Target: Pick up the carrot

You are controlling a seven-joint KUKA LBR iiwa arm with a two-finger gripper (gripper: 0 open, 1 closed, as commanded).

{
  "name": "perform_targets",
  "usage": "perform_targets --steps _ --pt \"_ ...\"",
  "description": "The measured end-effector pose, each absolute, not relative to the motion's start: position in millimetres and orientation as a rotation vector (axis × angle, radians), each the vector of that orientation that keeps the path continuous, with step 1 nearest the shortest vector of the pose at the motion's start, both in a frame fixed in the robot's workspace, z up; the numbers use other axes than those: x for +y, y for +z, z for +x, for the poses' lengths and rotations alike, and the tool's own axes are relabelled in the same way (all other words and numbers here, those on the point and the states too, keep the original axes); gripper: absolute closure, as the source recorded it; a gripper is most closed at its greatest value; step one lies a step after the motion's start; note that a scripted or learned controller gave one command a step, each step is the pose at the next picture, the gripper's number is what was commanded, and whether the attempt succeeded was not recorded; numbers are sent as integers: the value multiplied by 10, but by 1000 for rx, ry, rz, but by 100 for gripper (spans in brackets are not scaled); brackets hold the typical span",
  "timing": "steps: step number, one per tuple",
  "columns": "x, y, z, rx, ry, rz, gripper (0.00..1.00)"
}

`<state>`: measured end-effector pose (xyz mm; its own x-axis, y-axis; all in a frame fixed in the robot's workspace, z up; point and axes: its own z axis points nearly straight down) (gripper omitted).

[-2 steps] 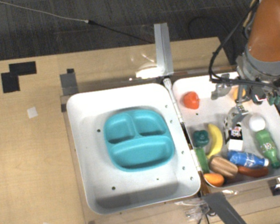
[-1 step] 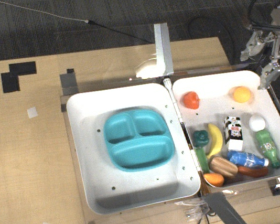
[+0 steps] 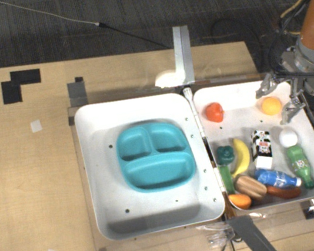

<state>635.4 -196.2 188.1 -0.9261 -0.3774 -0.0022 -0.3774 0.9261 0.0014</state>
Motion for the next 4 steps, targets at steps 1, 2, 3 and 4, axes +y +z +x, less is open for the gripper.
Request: perform_targets --steps 1,2,3,4 --pt "-2048 3477 6597 3116 -8 -178 0" --pt "-1592 2308 5994 3139 3 -36 0" --pt "-645 3148 5346 3124 1 -12 0" --pt "457 3116 4993 3105 2 -408 0"
